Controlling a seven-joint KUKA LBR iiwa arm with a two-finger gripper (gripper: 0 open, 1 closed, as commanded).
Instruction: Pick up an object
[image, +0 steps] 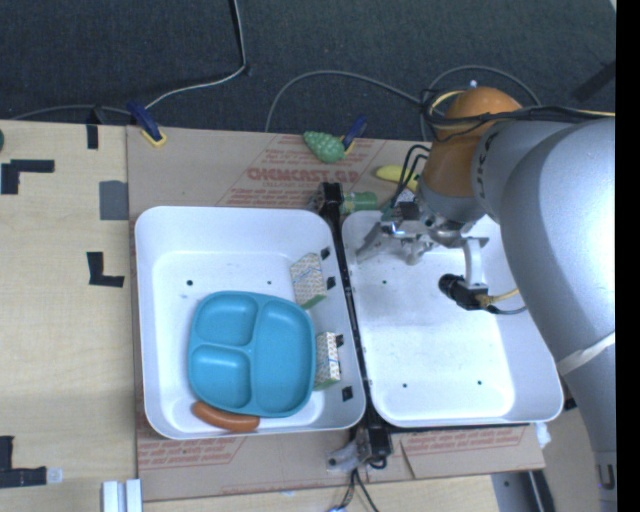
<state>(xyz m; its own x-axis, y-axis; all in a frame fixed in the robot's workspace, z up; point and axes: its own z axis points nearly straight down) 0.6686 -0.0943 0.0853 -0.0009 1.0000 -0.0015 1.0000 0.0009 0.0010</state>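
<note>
The gripper (405, 238) hangs low over the far end of the right bin (440, 400), and whether its jaws are parted or closed I cannot tell. Everything worth picking lies to its left across the divider, in the left bin (160, 260): the blue divided plate (250, 352), an orange sausage-shaped piece (225, 417) at the plate's near edge with its long axis across the bin, and small sponge-like blocks (308, 275) nearest the gripper

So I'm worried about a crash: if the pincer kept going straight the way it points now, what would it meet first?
Probably the bare floor of the right bin. The pincer hangs over that bin's upper left corner, seemingly aimed down and left, so the divider between bins is close; depth is unclear.
</note>
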